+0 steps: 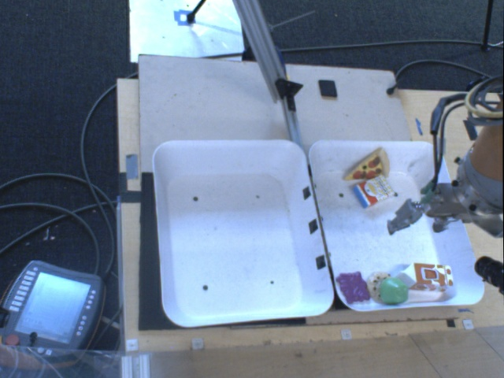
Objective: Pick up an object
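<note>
My gripper (420, 220) hangs over the middle of the right bin (344, 225), open, with nothing between its fingers. A pizza-slice toy (368, 164) and a small white, blue and red carton (374, 190) lie up and left of it, apart from the fingers. Along the bin's near edge lie a purple piece (353, 287), a green ball (391, 291), a small white round thing (378, 278) and an orange and white box (432, 276).
The left bin (169, 211) stands beside the right one, their rims touching. A slanted metal pole (264, 42) rises behind the bins. A teach pendant (49, 303) and cables lie on the floor at the left.
</note>
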`<state>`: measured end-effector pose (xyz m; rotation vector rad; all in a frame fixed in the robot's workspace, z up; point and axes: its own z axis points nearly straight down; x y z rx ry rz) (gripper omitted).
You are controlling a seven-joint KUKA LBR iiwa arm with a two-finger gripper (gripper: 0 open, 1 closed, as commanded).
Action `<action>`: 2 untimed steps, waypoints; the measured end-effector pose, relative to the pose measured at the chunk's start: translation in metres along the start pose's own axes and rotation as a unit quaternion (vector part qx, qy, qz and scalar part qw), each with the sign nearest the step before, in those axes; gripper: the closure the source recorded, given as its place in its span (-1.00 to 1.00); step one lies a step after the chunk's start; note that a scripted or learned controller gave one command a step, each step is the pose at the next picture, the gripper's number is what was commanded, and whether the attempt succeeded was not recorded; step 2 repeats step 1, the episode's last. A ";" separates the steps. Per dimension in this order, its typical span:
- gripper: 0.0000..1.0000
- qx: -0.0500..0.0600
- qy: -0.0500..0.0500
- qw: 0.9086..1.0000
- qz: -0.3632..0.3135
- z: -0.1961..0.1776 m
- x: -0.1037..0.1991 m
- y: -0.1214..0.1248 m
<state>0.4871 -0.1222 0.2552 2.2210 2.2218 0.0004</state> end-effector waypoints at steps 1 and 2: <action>-1.00 0.003 0.000 1.000 0.000 0.168 0.006 0.011; -1.00 0.003 0.000 1.000 0.000 0.168 0.006 0.011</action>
